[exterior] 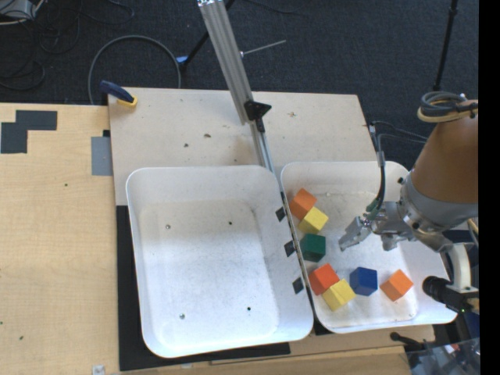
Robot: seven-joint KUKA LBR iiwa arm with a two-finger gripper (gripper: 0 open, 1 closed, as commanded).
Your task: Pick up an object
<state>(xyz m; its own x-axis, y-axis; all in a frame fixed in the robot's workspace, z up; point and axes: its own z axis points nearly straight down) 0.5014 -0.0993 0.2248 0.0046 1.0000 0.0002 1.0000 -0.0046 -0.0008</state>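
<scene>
The right bin [344, 167] holds several small cubes. An orange cube [303, 202], a yellow cube [315, 219] and a green cube [313, 246] lie along its left wall. Along the front lie a red-orange cube [323, 276], a second yellow cube [339, 294], a blue cube [363, 280] and another orange cube [398, 284]. My gripper [369, 239] hangs over the middle of this bin, above and behind the blue cube. It is open, and nothing sits between its fingers.
The left bin [156, 180] stands beside the right one, with black clips [289, 248] on their shared edge. A slanted aluminium bar [230, 53] rises from the bench behind the bins. A blue and yellow clamp [119, 93] lies at the back left corner.
</scene>
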